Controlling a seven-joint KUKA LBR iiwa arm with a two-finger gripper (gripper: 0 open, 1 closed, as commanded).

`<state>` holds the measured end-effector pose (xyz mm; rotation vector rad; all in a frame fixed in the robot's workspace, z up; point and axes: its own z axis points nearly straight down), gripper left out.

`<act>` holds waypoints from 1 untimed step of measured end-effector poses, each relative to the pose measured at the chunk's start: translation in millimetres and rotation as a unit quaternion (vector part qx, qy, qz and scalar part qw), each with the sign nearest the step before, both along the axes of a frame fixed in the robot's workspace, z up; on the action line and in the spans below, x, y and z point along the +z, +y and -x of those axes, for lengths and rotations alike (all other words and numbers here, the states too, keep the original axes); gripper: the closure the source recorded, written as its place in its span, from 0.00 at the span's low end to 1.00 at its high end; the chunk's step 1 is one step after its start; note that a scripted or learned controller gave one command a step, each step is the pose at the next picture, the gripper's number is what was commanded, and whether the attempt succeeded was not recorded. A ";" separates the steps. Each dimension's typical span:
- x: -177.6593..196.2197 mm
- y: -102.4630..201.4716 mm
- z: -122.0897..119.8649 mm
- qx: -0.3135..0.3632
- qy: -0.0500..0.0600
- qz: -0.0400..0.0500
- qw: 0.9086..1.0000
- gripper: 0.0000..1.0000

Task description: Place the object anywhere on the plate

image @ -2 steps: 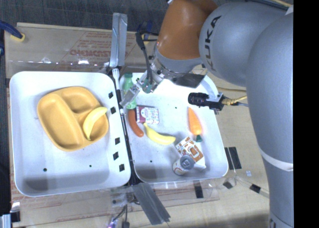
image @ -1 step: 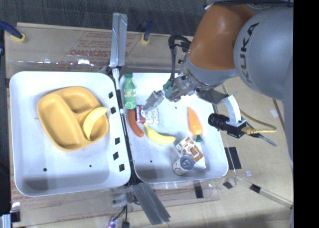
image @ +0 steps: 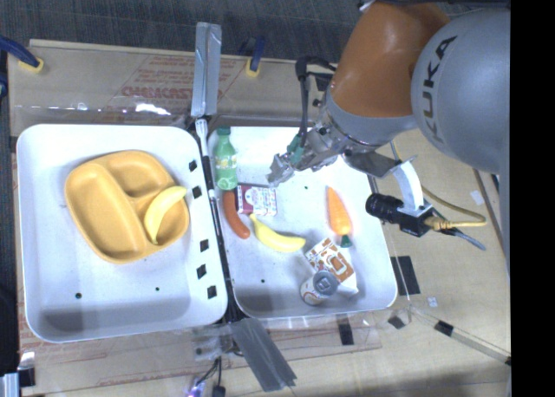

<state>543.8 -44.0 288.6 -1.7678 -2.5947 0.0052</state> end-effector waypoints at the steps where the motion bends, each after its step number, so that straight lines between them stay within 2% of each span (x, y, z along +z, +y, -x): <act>1: 20.4 -76.6 51.7 0.047 -0.001 -0.001 0.999 1.00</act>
